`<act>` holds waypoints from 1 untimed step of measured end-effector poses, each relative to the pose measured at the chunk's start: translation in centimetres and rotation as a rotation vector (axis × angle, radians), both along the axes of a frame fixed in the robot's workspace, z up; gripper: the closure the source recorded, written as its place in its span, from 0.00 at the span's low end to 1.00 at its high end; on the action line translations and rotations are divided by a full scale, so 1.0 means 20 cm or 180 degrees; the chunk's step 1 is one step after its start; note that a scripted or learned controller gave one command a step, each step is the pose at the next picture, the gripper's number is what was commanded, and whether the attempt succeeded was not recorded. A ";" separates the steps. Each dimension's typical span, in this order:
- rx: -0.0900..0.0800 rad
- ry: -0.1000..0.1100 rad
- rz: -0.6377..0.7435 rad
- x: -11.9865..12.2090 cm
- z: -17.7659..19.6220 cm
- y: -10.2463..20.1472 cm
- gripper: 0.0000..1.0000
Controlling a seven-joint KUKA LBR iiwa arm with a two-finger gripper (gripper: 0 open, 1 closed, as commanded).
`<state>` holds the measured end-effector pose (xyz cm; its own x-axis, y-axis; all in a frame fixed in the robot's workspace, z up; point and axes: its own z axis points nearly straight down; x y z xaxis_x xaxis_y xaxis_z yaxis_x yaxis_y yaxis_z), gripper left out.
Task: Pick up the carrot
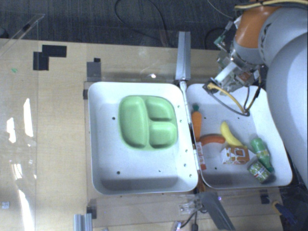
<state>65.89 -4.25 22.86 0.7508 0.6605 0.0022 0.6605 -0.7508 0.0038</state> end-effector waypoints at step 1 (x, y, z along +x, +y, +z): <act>0.0004 0.0008 0.0179 -0.08 -0.16 0.04 1.00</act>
<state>64.22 -3.42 19.61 0.7125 0.7016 0.0011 0.7016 -0.7125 0.0011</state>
